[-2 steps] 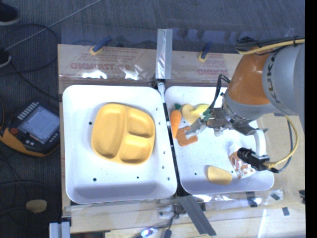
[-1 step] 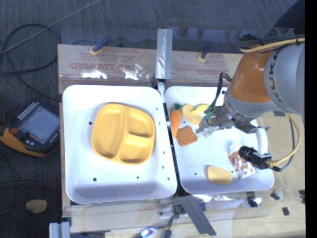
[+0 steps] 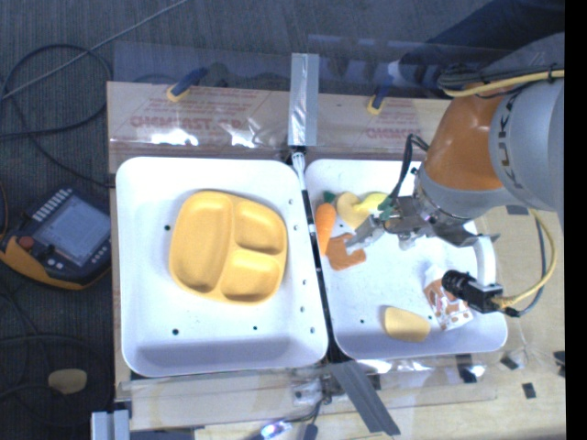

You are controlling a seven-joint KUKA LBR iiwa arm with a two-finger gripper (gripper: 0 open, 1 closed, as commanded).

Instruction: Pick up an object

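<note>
Probably light, stiff and slippery, that orange toy [image 3: 346,253]: best pinched across its narrow middle; end effector [image 3: 378,223] state impossible to tell.

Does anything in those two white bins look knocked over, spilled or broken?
Nothing stands out. The yellow divided tray lies flat in the left bin. The toy foods sit loose but intact in the right bin: a carrot and a pale wedge.
</note>
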